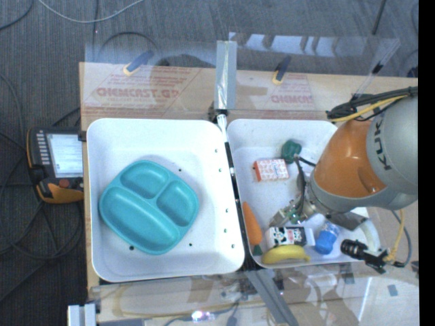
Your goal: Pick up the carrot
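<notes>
The grey arm (370,165) with its orange band reaches in from the right over the right bin (319,129), while the left bin (109,134) holds a teal divided plate (149,206). The gripper (289,216) hangs low above the bin's middle; whether its fingers are apart or together cannot be told. The carrot (252,224) lies along the right bin's left wall, just beside a yellow banana (285,254), a small black-and-white carton (287,236) and a blue object (327,239).
</notes>
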Motion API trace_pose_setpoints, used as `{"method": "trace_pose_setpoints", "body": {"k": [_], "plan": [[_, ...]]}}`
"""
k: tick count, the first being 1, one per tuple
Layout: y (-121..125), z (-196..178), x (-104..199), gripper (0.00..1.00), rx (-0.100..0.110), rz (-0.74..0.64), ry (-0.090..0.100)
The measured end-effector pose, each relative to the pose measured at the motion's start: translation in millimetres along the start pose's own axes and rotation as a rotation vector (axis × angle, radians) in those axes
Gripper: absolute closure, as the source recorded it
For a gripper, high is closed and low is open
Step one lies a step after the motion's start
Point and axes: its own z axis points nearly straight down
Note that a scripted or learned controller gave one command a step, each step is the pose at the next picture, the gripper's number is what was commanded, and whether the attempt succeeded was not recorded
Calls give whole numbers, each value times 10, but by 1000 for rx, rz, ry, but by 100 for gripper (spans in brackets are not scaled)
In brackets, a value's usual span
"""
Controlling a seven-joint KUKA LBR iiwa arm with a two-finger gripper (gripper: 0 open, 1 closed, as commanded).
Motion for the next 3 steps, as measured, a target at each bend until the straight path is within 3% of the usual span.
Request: {"method": "trace_pose_setpoints", "body": {"k": [1, 2, 3], "plan": [[-14, 12, -26, 100, 4, 513, 20], [309, -909, 735, 100, 20, 271, 19], [496, -915, 1131, 100, 16, -151, 22]]}}
